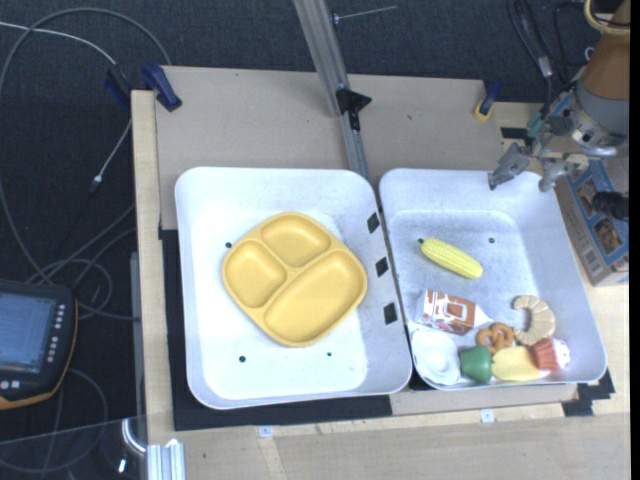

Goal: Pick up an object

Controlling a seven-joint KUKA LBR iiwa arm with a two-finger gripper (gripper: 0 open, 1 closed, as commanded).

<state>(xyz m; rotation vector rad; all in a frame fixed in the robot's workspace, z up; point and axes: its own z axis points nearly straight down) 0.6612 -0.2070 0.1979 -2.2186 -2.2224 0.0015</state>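
My gripper (527, 173) hangs over the far right rim of the right bin (500, 203), its two fingers spread apart with nothing between them. A yellow corn cob (451, 258) lies in the middle of that bin, well below and left of the gripper. Toward the front of the bin sit a small red-and-white carton (447, 312), a white cup (436, 358), a pretzel (494, 336), a tan croissant-like piece (533, 316), a green item (477, 365), a yellow fruit (516, 367) and a red piece (546, 353).
The left bin (200, 268) bears a yellow three-compartment plate (294, 278). A metal pole (325, 38) slants across the bench between the bins' far ends. Blue clamps (160, 86) sit at the bench's far corners. A printed box (596, 230) lies right of the right bin.
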